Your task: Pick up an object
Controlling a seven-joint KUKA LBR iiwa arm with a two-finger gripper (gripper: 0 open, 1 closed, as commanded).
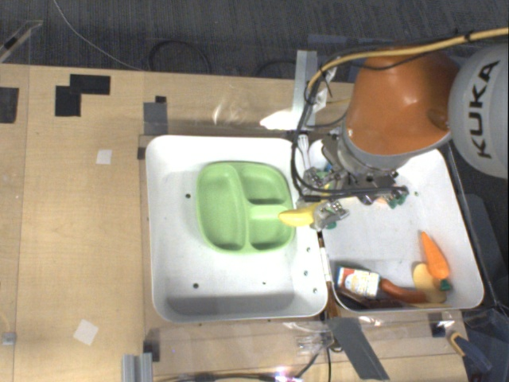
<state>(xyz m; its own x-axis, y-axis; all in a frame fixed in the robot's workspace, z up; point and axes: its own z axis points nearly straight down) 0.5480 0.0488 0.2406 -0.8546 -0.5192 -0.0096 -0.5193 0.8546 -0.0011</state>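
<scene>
At the frame's centre, over the wall between the two bins, your jaws point(316, 216) grasp a yellow banana-like object point(296, 218) (its tip overlaps the green divided tray point(238, 205) in the left bin point(171, 213)). Lower right lie a bottle point(374, 285) and a carrot point(433, 255).

The arm point(413, 106) runs off the right edge and its bulk covers much of the right bin point(469, 281), so the gripper point(328, 213) beneath is mostly hidden and its fingers cannot be made out. A yellow thing point(296, 218) pokes out by the gripper over the tray's point(231, 205) edge, its right end lost among the wrist parts, too unclear to say whether it is held. The bottle's point(374, 285) far end merges into the shadowed corner beside the carrot point(434, 255).
</scene>
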